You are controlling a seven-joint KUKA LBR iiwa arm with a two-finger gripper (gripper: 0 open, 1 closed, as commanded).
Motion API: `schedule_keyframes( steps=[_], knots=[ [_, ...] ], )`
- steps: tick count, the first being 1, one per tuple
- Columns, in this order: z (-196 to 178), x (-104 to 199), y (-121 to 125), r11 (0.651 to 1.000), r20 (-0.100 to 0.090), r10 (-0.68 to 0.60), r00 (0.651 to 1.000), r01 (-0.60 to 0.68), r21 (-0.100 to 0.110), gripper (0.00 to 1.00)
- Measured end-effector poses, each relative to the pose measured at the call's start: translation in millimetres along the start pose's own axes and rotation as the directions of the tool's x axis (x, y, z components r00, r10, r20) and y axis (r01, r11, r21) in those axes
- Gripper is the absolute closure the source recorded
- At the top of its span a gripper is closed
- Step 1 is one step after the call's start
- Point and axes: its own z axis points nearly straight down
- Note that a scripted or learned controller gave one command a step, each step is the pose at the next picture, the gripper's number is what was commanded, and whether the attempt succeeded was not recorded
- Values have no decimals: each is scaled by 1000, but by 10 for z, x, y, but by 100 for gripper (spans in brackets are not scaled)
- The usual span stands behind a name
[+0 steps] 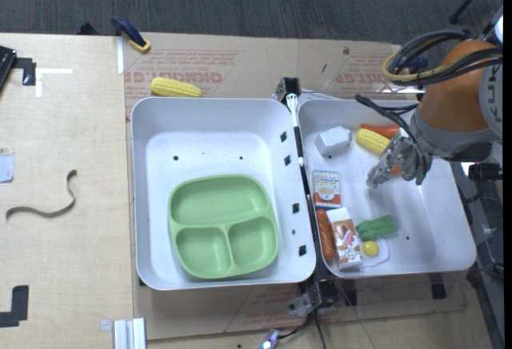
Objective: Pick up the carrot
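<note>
The carrot (323, 234), a long orange piece, lies along the left wall of the right bin (432, 243), partly under a small carton (344, 239). My gripper (394, 170) hangs over the middle of the right bin, to the right of the carrot and further back, well apart from it. It is just in front of a yellow corn cob (370, 140). An orange-red piece (386, 131) lies behind that cob, partly hidden by the arm. Nothing shows in the gripper.
The right bin also holds a white block (334, 139), a small printed carton (326, 187), a green vegetable (376, 226) and a yellow ball (370, 249). A green divided plate (186, 211) sits in the left bin (152, 179). Another corn cob (176, 87) lies on the bench behind it.
</note>
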Motion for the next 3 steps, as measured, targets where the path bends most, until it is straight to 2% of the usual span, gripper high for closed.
schedule_keyframes(
  steps=[1, 2, 3],
  knots=[
    [103, -471, -105, 930, -2, -367, 930, 367, -4, 100],
    [109, 426, -471, 938, -7, -346, 938, 346, -4, 100],
    [107, 425, -469, 938, -6, -347, 938, 347, -4, 0]
  ],
)
